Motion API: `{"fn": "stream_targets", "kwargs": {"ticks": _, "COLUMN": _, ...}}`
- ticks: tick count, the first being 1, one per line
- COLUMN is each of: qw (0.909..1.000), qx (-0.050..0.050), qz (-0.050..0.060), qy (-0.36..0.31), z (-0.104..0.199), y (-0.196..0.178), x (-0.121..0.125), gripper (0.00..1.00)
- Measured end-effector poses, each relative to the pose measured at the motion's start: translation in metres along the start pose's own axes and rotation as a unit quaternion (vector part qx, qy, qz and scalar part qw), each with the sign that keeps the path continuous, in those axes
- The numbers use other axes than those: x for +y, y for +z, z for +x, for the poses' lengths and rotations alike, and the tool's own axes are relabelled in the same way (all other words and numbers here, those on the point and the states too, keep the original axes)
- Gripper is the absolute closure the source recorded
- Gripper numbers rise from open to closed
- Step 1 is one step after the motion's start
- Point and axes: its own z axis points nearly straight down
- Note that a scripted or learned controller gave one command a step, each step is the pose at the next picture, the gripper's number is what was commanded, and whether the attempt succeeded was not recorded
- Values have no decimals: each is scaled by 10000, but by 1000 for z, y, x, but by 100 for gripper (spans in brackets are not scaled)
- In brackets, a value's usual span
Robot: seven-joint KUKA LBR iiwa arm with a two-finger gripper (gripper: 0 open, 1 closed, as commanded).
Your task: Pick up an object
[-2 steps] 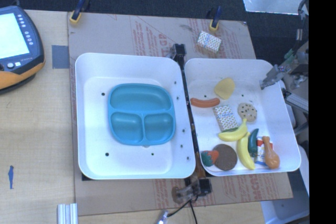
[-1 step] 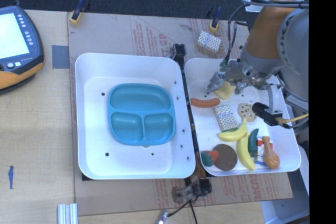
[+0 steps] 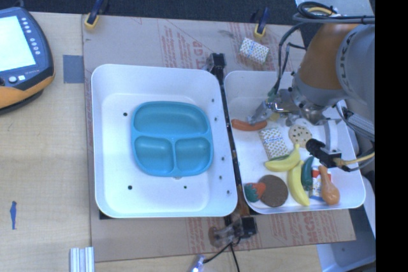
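Observation:
The right bin holds several toy foods. An orange sausage lies at its left side, with a white patterned block and a speckled cookie beside it. Two yellow bananas, a brown disc, a red and green strawberry, a teal piece and an orange drumstick fill the near end. My gripper is low in the bin's far part, just right of and above the sausage. The wrist hides what lies beneath it.
The left bin holds a blue divided plate. A small patterned block lies on the bench beyond the right bin. A teach pendant sits at far left. Clamps grip the board's far edge.

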Motion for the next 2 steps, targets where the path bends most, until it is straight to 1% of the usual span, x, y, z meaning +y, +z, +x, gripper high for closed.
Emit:
{"fn": "stream_targets", "kwargs": {"ticks": 1, "qw": 10000, "qx": 3, "qz": 38, "qy": -6, "z": 14, "y": 10, "x": -69, "gripper": 0}}
{"fn": "stream_targets", "kwargs": {"ticks": 2, "qw": 10000, "qx": 8, "qz": 26, "qy": 9, "z": 17, "y": 10, "x": -16, "gripper": 0}}
